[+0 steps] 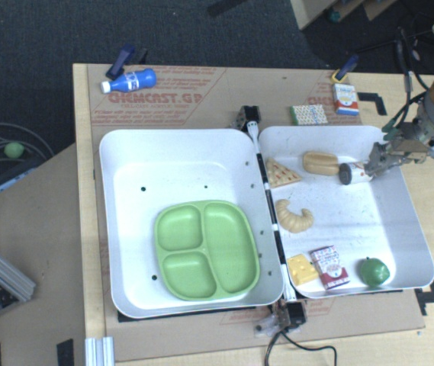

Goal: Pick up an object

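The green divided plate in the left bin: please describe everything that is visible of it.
The green divided plate is a pale green rounded rectangle that looks like plastic, with three compartments, one long and two smaller. It lies flat in the left bin, toward its near right corner, turned slightly askew. Nothing lies in it.

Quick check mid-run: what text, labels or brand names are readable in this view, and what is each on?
"CHEMCAST GP", faint red repeating print on the brown bench sheet; spelling uncertain.
Red packet in the right bin: print too small to read.
Small carton behind the bins: blurred, unreadable.
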### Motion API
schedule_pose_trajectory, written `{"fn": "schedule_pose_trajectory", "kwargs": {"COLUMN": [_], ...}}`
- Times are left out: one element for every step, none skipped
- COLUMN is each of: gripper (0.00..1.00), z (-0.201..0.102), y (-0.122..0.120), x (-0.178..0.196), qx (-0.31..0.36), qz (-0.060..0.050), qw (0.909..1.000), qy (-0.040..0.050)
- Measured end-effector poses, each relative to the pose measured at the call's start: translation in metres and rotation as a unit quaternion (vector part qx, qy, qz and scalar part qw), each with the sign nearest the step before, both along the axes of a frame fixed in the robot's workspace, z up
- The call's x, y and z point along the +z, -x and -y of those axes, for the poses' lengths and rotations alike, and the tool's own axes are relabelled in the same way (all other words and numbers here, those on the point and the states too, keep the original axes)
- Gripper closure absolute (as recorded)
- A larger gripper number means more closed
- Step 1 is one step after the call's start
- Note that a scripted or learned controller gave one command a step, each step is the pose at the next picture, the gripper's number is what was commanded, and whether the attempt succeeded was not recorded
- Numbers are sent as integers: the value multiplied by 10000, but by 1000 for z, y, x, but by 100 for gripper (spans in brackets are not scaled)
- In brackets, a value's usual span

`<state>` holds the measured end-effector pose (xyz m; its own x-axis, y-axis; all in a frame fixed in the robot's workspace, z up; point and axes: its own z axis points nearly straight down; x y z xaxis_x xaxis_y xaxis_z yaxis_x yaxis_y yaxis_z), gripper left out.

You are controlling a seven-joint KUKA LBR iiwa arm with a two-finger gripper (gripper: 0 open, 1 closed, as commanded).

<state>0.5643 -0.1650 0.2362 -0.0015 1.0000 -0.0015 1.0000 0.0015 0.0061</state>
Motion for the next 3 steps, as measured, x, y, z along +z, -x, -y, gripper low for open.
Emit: {"fn": "schedule_pose_trajectory", "kwargs": {"gripper": [0, 0, 0], "z": [0, -58, -74], "y": [1, -21, -7], "x": [-2, -74, -152], "qx": [-5, -2, -9], "qz": [-25, -41, -37], "qw": [10000, 10000, 10000], "qy": [-3, -14, -9]}}
